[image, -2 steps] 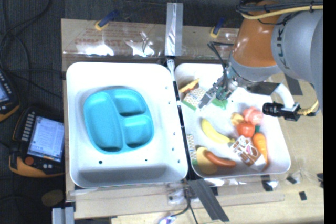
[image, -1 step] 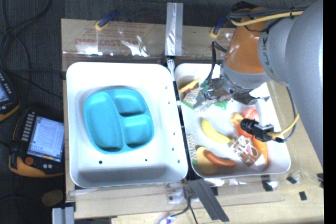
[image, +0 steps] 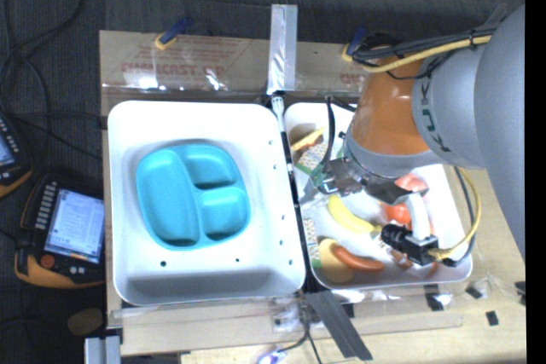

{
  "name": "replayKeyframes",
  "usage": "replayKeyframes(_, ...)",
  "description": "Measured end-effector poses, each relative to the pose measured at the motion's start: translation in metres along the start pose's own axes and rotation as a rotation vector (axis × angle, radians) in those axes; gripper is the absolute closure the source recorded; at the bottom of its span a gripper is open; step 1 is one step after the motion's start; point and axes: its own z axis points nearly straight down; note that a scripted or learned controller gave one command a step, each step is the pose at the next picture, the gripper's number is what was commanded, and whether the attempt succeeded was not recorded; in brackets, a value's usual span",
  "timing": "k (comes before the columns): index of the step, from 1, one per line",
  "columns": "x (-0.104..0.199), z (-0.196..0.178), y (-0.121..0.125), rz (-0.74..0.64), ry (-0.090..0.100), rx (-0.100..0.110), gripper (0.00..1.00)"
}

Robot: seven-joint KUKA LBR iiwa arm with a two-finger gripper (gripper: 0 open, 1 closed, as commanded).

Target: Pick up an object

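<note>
Yellow banana (image: 348, 217) is the item closest to the gripper (image: 339, 176): it lies curved in the middle of the right bin (image: 445, 192), just below and right of the gripper body. Gripper sits low over the left half of that bin, near the wall shared with the other bin. I can't tell if it's spread or pressed together (the wrist and orange band block the view from above). Below the banana, a red-brown sausage (image: 360, 261) lies across a tan bun-shaped piece (image: 328, 256) at the bin's front-left corner. Right of the banana is an orange-red piece (image: 397, 212), with another red bit (image: 415, 182) further back, half under the arm. Top-left of the same bin: a tan patterned piece (image: 312, 154) with a brownish one (image: 304, 135) behind it, both tight to the wall. The items are piled, several touching, and some are too small to name. Left bin (image: 128, 268) holds a blue divided tray (image: 192, 193) with three compartments, flat, roughly centred, well apart from the gripper. Grey arm (image: 478, 98) comes in from the right over the right bin's back half. Both bins sit on a brown board (image: 171, 64). A handheld pendant (image: 68, 226) with a lit screen lies on the dark surface off the left side.
</note>
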Motion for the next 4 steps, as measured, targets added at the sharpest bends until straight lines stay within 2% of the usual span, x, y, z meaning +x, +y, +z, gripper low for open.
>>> replayKeyframes(1, 0.033, 0.001, -0.019, 0.479, 0.0, 0.003, 1.0)
replayKeyframes(2, 0.032, 0.001, -0.019, 0.479, 0.0, 0.003, 0.0)
replayKeyframes(3, 0.072, -0.038, -0.016, 0.465, -0.001, 0.001, 0.0)
replayKeyframes(4, 0.047, 0.0, 0.103, 0.464, -0.002, 0.002, 0.0)
